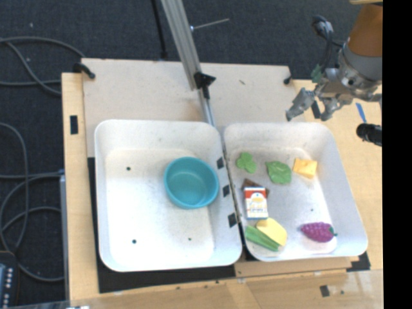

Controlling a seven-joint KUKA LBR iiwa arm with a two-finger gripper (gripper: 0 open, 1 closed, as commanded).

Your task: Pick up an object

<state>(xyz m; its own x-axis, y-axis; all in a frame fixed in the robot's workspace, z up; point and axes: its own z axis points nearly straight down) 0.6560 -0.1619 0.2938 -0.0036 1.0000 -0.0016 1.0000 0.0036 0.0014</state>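
Left of the seam where the two bins meet, the left bin (116, 172) holds a blue bowl (191, 182), sitting upright near its right wall. Just right of the seam, in the right bin (344, 185), loose toys lie scattered flat, apparently spread out so any one can be grabbed: a small green piece (246, 162) near the seam, a red and white carton (256, 203) below it, and a yellow and green vegetable (268, 234) by the front wall. Further from the seam come a green leafy piece (279, 172), an orange wedge (305, 167) and purple grapes (317, 232). Furthest from the seam, beyond the right bin's back rim, the gripper (311, 105) hangs over the bench with its fingers apart and nothing between them. No object is picked yet; the wedge lies nearest it.
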